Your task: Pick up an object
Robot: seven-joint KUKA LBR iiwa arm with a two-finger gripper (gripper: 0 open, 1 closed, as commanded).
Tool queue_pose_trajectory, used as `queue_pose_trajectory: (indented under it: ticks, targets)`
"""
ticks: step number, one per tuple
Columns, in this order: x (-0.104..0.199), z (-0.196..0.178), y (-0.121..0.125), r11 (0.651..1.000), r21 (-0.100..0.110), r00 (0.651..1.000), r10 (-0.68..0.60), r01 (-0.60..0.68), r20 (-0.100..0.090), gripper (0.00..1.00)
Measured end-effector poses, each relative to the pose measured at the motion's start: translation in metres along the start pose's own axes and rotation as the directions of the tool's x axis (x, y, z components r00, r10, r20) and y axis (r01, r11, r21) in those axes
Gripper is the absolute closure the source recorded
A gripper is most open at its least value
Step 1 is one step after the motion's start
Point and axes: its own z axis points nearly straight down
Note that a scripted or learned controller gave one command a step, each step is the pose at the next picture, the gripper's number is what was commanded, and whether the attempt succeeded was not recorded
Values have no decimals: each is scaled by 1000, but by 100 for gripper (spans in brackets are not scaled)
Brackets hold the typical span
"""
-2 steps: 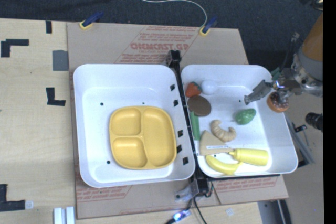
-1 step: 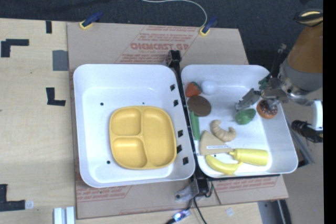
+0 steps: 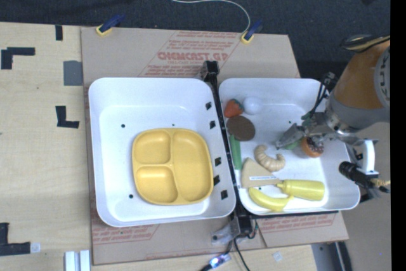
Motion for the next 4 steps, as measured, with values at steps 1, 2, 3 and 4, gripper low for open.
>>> queue_pose_trajectory:
  ticks: [1, 2, 3, 4]
  targets:
    - [2, 44, 2, 1000, -10, 1000, -3, 3, 0, 0]
    - [-4, 29, 5, 1000, -25, 1000, 0, 0, 17, 100]
    - [-13, -20, 7, 1000, -9, 1000, 0, 0, 2, 100]
    - [-18, -73, -2, 1000, -10, 1000, 1, -1, 2, 100]
